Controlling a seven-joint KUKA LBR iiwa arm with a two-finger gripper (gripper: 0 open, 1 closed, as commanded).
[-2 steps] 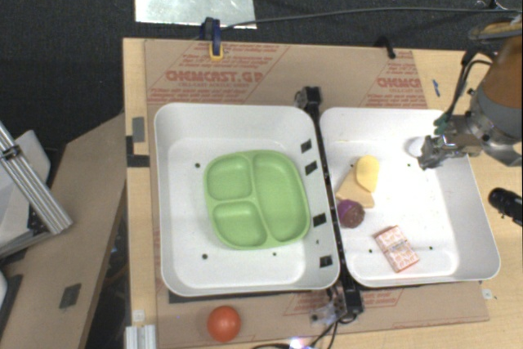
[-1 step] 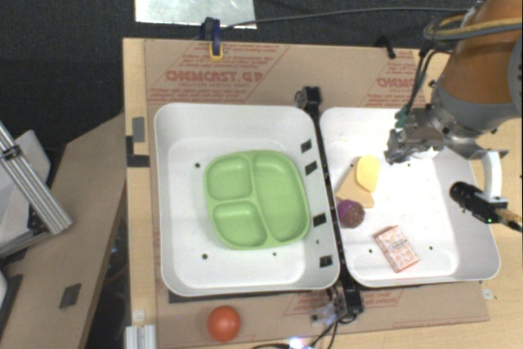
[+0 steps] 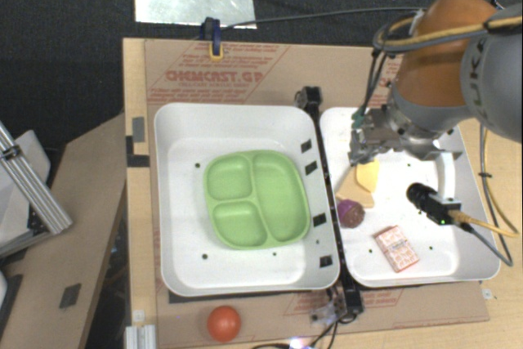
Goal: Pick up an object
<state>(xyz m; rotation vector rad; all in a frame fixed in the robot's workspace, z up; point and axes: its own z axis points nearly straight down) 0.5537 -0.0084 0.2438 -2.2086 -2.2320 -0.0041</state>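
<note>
The gripper (image 3: 364,146) hangs just above the yellow block (image 3: 368,176), near the left wall of the right bin (image 3: 467,245). I cannot tell its opening. The block looks light, stiff and smooth, so its flat sides are probably the best hold.

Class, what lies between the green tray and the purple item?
The camera view shows the two bins' adjoining walls between the green tray and purple item.

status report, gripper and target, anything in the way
Gripper over right bin, at top edge of yellow piece. Hold not confirmed. Purple ball and pink box close beside it.
</note>
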